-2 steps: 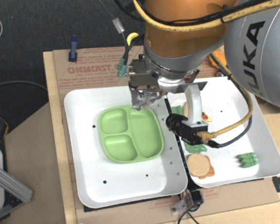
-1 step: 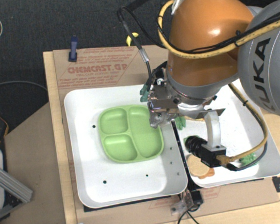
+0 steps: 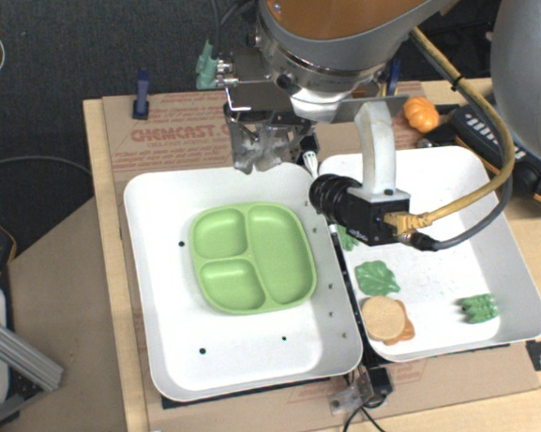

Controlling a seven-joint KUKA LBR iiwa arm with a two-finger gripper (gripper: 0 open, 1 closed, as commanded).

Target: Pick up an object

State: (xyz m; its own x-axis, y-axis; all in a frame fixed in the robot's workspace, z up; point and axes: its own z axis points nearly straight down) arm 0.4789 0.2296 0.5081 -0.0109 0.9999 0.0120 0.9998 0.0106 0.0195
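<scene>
My gripper (image 3: 265, 152) hangs over the far rim of the left bin (image 3: 153, 268), just beyond a light green divided plate (image 3: 253, 257) that lies in that bin. I see nothing held in it. In the right bin (image 3: 498, 237) lie a green leaf-shaped piece (image 3: 376, 276), a round tan slice (image 3: 386, 320) near the front, and a small green knobbly piece (image 3: 479, 309) at the front right. Another green scrap (image 3: 348, 241) peeks out from under the arm's black attachment.
A black module (image 3: 359, 210) with a yellow cable (image 3: 458, 205) juts from the arm over the divide between the bins. An orange object (image 3: 421, 113) sits on the bench behind the right bin. A blue clip (image 3: 140, 95) and a green clip (image 3: 205, 67) stand at the bench's far edge.
</scene>
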